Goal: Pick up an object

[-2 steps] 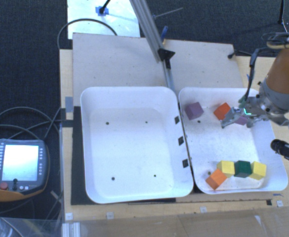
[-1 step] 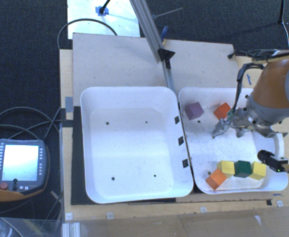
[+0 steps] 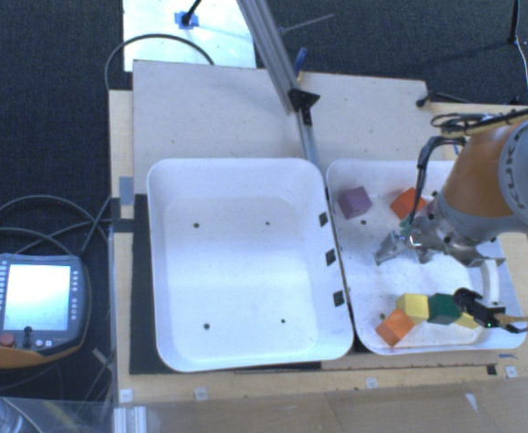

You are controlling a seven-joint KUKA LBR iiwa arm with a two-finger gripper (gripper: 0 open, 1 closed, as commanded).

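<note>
In the right bin [image 3: 363, 269] lie several blocks. A purple cube [image 3: 354, 202] and an orange cube [image 3: 405, 204] sit near the far wall. A yellow block [image 3: 414, 306], a green block [image 3: 444, 308] and an orange block [image 3: 393, 329] cluster at the near edge, with a small yellow piece [image 3: 467, 319] beside the green one. My gripper [image 3: 397, 247] hangs low over the bare middle of this bin, between the two groups. It is just in front of the orange cube, and nothing is visibly held.
The left bin [image 3: 169, 242] stands beside the right one. A slanted metal pole [image 3: 273, 43] crosses the bench's back. A teach pendant [image 3: 31, 309] lies off the bench at the left. Cables [image 3: 494, 309] trail by the right bin's near right corner.
</note>
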